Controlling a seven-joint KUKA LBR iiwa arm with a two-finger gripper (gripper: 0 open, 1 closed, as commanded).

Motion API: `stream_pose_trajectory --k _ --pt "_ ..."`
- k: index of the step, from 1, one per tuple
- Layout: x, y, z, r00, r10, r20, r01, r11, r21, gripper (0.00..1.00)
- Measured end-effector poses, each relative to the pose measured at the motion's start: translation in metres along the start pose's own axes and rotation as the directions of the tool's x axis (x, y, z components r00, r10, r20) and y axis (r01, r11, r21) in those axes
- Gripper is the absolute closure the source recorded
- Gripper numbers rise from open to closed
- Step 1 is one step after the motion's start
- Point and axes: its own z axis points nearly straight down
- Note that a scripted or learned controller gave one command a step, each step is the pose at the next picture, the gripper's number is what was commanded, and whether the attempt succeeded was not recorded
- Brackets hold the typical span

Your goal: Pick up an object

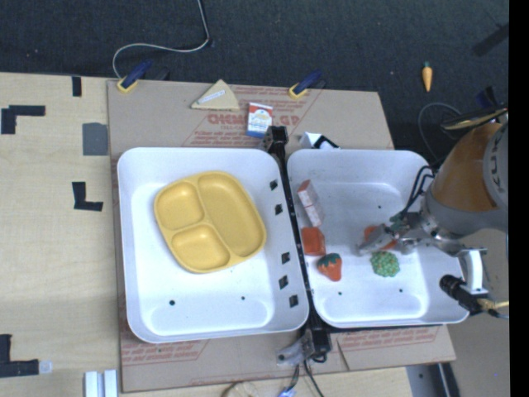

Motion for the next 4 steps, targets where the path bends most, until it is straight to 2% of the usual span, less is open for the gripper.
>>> stream_pose_trajectory --k 1,2,3,4 --pt "-0.0005 0.0005 -0.0097 1.000 0.000 0.002 0.000 1.000 -0.002 1.00" --pt "-0.0004 0.0004 -0.0096 1.000 0.000 0.002 0.000 1.000 -0.001 0.00" --pt "0.0006 0.0006 -0.0188 1.000 -0.001 0.000 0.001 1.000 -0.001 1.00" --pt "0.0007 0.0006 -0.0187 1.000 -0.001 0.000 0.001 1.000 -0.001 0.00"
